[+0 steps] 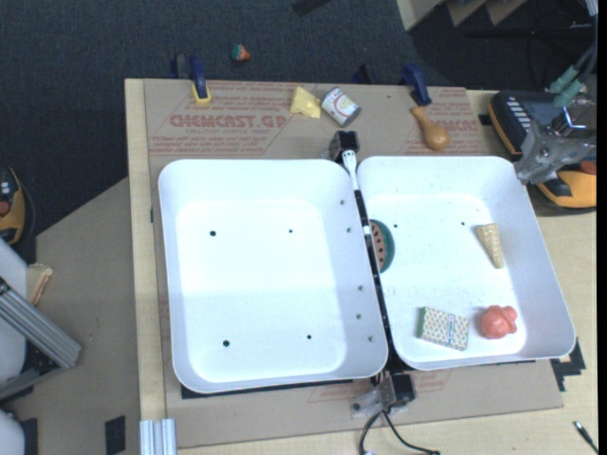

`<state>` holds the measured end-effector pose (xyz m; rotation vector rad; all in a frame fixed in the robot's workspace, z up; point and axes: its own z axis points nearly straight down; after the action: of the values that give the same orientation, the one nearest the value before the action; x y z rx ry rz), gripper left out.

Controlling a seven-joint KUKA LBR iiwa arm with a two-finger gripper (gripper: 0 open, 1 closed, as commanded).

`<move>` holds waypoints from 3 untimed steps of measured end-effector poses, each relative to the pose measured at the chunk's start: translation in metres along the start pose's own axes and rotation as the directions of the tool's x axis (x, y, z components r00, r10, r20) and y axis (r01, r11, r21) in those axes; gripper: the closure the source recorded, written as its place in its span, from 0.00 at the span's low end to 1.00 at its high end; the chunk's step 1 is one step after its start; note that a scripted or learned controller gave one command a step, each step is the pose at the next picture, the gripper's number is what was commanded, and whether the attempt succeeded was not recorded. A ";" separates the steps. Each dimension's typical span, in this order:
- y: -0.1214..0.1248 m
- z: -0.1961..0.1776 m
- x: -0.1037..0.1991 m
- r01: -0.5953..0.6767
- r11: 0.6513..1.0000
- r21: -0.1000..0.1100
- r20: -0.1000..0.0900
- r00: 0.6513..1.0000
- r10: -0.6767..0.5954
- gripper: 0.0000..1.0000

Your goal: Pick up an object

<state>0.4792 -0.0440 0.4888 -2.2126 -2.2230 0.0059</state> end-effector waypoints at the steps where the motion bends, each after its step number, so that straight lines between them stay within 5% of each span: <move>1: 0.000 0.107 -0.007 -0.007 1.000 0.006 0.000 1.000 0.007 1.00; 2: 0.004 -0.056 0.004 -0.002 1.000 -0.029 0.002 1.000 0.002 1.00; 3: 0.000 -0.009 0.046 -0.002 1.000 -0.002 0.001 1.000 0.002 1.00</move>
<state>0.4790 0.0022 0.4976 -2.2159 -2.2224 0.0042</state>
